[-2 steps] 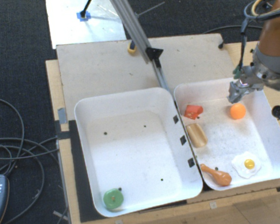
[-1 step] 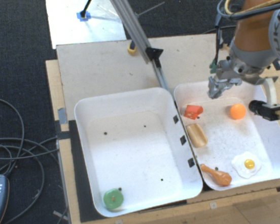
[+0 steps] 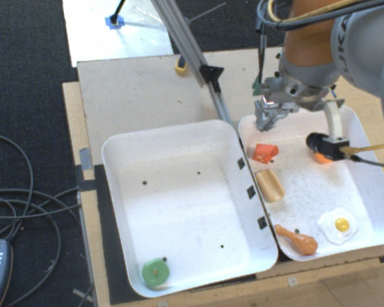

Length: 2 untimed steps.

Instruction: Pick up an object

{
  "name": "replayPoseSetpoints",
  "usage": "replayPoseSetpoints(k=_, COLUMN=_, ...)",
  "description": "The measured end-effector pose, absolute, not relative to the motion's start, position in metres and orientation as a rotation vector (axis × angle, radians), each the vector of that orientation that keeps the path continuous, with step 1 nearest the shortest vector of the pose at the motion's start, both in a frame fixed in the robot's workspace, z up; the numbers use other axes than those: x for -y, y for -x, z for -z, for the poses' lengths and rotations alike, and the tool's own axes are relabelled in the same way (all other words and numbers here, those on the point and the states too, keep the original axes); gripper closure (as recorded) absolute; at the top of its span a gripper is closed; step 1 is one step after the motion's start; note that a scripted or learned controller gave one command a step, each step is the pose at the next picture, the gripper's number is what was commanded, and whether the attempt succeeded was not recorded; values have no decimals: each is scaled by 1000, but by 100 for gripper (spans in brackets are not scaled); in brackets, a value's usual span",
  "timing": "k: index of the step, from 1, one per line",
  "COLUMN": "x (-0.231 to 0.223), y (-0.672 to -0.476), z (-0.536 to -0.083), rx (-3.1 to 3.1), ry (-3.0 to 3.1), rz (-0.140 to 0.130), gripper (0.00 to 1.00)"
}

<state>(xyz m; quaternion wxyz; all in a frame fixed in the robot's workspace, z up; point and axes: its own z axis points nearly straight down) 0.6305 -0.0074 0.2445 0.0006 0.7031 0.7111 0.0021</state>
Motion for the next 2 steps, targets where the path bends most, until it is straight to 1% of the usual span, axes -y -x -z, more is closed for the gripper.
replayPoseSetpoints(k=1, x=-49, y=-638, z=-248, rx=-2233, ry=-2209, rz=-6, gripper=100)
replayPoseSetpoints(k=2, x=-90, y=-649, z=-238, rx=-2231, ry=-2211, rz=-4, gripper=100)
